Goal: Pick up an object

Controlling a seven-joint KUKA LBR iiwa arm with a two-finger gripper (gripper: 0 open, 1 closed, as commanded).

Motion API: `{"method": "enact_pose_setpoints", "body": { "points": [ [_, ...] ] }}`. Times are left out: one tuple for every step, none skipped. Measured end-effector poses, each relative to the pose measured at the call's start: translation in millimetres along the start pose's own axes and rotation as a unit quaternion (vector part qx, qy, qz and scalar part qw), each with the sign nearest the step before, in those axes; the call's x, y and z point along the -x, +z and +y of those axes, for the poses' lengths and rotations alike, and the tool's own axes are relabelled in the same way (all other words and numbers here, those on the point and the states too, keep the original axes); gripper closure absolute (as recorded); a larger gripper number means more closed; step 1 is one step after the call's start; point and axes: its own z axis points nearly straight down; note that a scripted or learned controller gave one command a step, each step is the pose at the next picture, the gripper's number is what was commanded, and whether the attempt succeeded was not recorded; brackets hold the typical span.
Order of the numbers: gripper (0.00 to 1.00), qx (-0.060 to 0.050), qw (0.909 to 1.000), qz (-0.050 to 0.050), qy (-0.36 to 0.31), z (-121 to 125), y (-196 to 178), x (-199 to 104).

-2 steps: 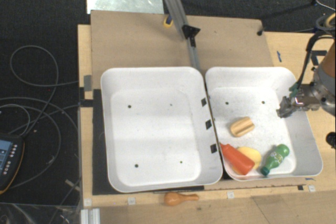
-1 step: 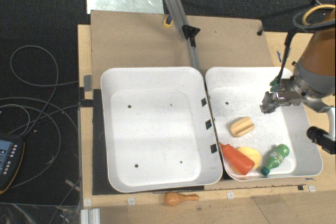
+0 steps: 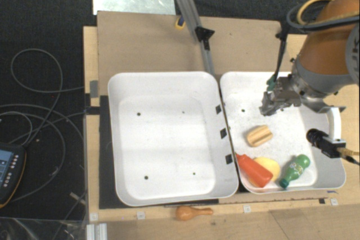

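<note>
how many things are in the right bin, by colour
tan: 1, the bread-like block
red-orange: 1, the carrot-like piece
yellow: 1, the rounded fruit
green: 1, the bottle
total: 4, all in the right bin

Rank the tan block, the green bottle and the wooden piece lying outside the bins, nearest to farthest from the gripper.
From the gripper:
1. tan block, just below it in the right bin.
2. green bottle, at that bin's lower right.
3. wooden piece, on the bench in front of the bins.
</note>
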Motion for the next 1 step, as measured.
{"method": "enact_pose_setpoints", "body": {
  "points": [
    [1.00, 0.000, 1.0000, 0.000, 0.000, 7.4, -3.2, -57.0]
  ]
}}
